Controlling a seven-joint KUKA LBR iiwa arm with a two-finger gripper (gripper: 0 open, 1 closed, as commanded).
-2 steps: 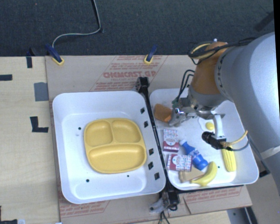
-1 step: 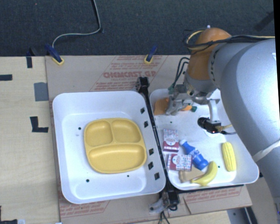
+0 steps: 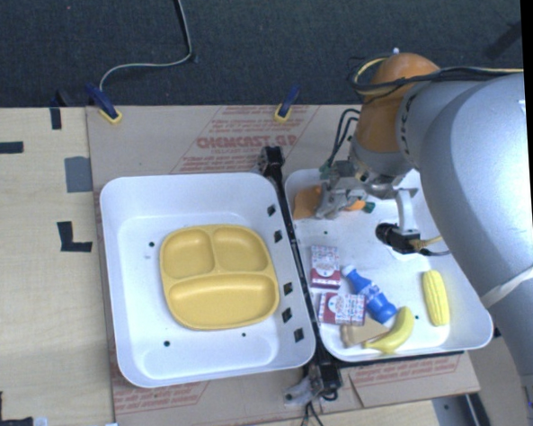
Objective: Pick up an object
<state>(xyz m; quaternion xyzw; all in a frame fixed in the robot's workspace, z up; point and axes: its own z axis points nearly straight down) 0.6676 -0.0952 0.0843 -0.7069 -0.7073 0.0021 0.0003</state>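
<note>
My gripper [image 3: 331, 201] is low in the far left corner of the right bin [image 3: 463, 335], right beside a small orange object [image 3: 306, 200] that lies against the bin's wall. Whether it touches that object is unclear. Nearer the front of this bin lie two red-and-white packets [image 3: 325, 267] [image 3: 344, 308], a blue bottle [image 3: 371, 296], a banana [image 3: 392, 333] and a yellow corn cob [image 3: 435, 296]. A small orange-and-green piece [image 3: 365, 207] sits just right of the gripper.
The left bin [image 3: 135, 351] holds a yellow divided plate [image 3: 219, 275]. A black divider with clips [image 3: 284, 242] runs between the bins. A black part with a cable [image 3: 396, 237] hangs over the right bin, and the bulky grey arm [image 3: 480, 167] covers its right side.
</note>
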